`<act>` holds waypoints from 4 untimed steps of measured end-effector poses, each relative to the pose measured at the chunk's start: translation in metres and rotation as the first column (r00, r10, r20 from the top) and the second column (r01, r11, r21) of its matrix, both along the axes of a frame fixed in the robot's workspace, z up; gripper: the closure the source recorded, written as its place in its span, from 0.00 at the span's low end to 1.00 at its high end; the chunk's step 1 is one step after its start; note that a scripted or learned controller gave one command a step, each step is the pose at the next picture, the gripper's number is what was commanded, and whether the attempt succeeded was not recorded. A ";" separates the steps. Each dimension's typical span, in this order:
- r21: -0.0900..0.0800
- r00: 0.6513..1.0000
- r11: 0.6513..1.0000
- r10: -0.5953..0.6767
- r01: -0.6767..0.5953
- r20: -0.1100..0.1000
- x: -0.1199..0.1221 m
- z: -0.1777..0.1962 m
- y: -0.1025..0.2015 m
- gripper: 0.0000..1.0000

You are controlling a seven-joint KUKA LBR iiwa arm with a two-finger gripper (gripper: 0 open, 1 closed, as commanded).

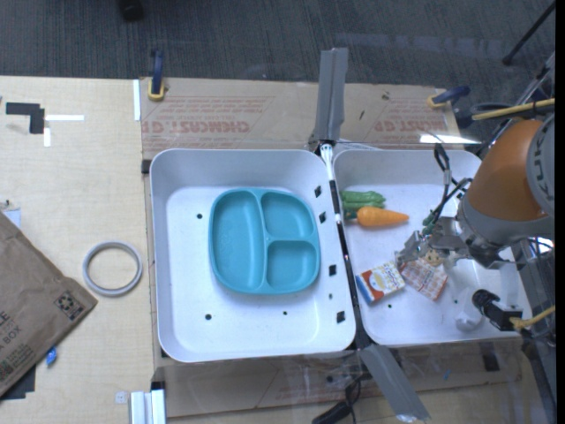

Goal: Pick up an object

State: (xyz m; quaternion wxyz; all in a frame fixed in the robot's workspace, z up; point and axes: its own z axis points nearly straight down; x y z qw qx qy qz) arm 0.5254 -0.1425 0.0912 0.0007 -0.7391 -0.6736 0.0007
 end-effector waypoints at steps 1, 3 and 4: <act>0.000 1.000 1.000 -0.004 0.004 -0.001 0.000 0.009 -0.001 1.00; -0.002 0.995 0.995 -0.096 0.096 0.004 0.046 0.002 0.026 0.00; -0.002 0.988 0.988 -0.152 0.152 0.000 0.085 0.000 0.049 0.00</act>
